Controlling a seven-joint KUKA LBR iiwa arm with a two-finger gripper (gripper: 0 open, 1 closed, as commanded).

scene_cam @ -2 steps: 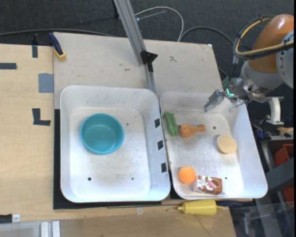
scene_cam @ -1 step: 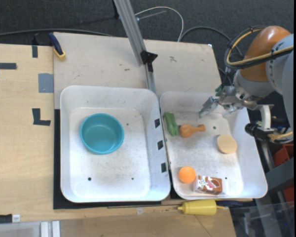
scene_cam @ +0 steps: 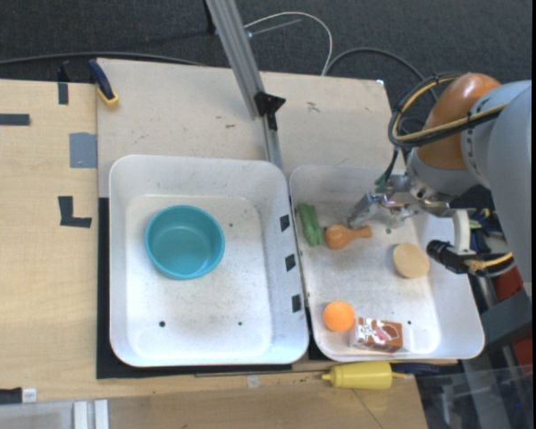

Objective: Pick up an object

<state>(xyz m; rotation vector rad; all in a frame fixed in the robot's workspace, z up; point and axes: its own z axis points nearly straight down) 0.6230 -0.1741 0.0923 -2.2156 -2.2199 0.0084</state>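
Hovering my gripper (scene_cam: 368, 211) by the orange pear-shaped toy (scene_cam: 344, 236) at its 8 o'clock | jaws looked spread, gripping nothing | nothing lifted, whole pick left tbh

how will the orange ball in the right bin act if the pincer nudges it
The orange ball looks round and smooth, so it would probably roll. The packet beside it might stop it on that side. It looks small, so likely light.

Bench (scene_cam: 188, 114), two white bins (scene_cam: 125, 239), yellow bottle (scene_cam: 362, 376)
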